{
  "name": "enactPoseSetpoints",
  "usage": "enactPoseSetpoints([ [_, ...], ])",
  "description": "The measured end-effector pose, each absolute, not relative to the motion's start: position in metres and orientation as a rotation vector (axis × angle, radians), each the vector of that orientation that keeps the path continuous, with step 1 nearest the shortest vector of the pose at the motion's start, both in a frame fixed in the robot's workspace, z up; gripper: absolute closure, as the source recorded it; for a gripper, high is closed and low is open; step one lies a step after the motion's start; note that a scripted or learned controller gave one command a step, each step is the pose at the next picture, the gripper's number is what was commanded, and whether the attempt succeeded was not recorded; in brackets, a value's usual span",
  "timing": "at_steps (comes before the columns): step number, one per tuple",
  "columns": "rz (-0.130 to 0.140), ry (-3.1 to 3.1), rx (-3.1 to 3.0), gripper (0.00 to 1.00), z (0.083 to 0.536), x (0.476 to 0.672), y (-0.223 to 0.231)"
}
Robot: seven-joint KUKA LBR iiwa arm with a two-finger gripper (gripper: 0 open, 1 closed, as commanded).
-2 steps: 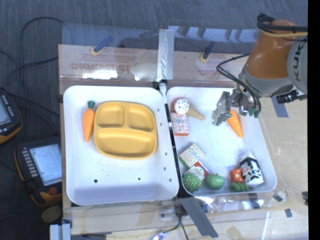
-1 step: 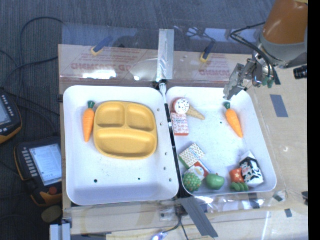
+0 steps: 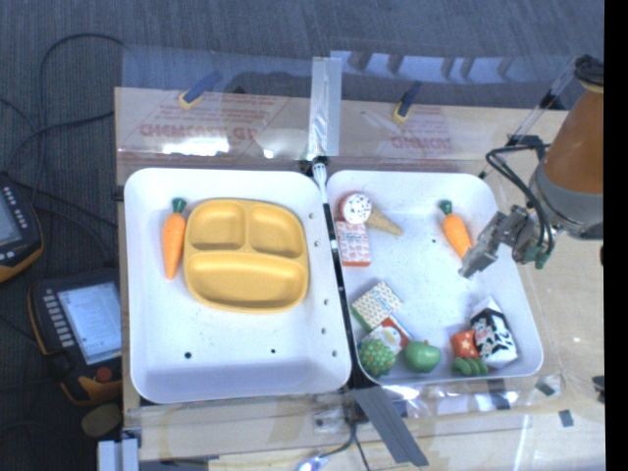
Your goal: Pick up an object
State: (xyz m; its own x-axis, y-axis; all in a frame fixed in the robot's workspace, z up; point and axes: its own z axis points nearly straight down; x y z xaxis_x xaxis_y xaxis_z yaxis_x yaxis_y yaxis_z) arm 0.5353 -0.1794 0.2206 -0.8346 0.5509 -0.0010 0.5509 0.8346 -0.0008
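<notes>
My gripper (image 3: pixel 481 259) hangs over the right bin (image 3: pixel 432 186), near its right wall, just below and right of a small carrot (image 3: pixel 455 233). Nothing shows between its fingers. Lower in that bin lie a black-and-white cow-print carton (image 3: pixel 495 337), a red strawberry-like piece (image 3: pixel 465 345), a green round vegetable (image 3: pixel 423 356), a green-and-white packet (image 3: pixel 379 352) and a checkered box (image 3: pixel 376 303). An ice-cream cone (image 3: pixel 365 213) and a red-and-white carton (image 3: pixel 353 243) lie at the bin's upper left.
The left bin (image 3: pixel 147 341) bears a yellow divided plate (image 3: pixel 246 253) and a second carrot (image 3: pixel 174 241) beside it. A metal divider (image 3: pixel 325 106) stands between the bins at the back. A pendant (image 3: pixel 74 322) lies left of the bench.
</notes>
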Motion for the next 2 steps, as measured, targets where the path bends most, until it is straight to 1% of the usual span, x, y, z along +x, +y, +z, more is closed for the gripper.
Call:
enactPoseSetpoints([
  [1, -0.002, 2.783, 1.456, 1.00, 0.100, 0.570, -0.167],
  [2, 0.001, 2.879, 1.227, 1.00, 0.091, 0.620, -0.222],
])
